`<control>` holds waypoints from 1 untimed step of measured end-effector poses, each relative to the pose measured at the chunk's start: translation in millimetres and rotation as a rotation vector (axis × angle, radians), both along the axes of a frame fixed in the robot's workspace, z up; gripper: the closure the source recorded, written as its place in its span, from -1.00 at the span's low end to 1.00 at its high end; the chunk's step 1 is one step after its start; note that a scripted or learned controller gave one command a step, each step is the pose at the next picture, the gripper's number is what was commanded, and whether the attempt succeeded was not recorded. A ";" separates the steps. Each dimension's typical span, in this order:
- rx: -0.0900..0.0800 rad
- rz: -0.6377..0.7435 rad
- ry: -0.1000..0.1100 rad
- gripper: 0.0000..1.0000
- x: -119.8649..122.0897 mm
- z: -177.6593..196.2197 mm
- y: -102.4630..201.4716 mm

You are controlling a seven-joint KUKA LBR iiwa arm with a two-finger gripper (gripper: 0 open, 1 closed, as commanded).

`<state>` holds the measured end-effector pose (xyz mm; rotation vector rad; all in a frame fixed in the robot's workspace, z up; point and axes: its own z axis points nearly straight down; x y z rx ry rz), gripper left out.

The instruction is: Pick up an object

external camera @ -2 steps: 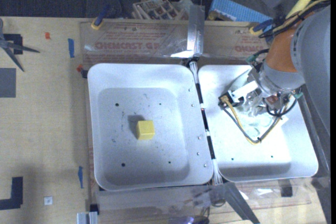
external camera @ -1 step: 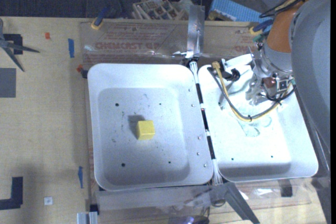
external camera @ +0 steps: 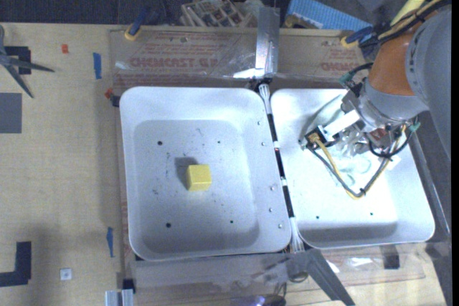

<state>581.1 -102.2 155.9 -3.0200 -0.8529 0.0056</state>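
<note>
1. On the far left I see the pale wooden bench top (external camera: 57, 175). A few small dark tools lie on it, and some small blue bits too.

2. Next comes the left shallow white plastic bin (external camera: 136, 118). Its floor is grey-white with a few tiny dark dots on it.

3. In that left bin sits a small yellow block (external camera: 199, 177). It rests flat on the floor of the bin, a little left of the middle and a bit toward the near side. Nothing touches it. It is the thing I could pick up.

4. The two bins sit side by side, and their rims meet along a seam in the middle. A shiny metal strip (external camera: 267, 46) stands behind that seam.

5. Then comes the right shallow white plastic bin (external camera: 344, 226). The yellow block is well apart from it.

6. Above the right bin hangs the two-finger gripper (external camera: 343, 143) of the grey arm with the orange band (external camera: 391, 68). The arm comes in from the right. Yellow and black wires loop around the claw, over the bin floor.

7. I cannot tell if the claw is spread or pinched. The wires and the blur hide it. I see nothing held in it.
</note>
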 end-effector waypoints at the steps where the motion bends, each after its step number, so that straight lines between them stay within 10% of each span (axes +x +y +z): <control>1: 0.000 0.299 -0.002 1.00 -7.0 -2.5 -5.7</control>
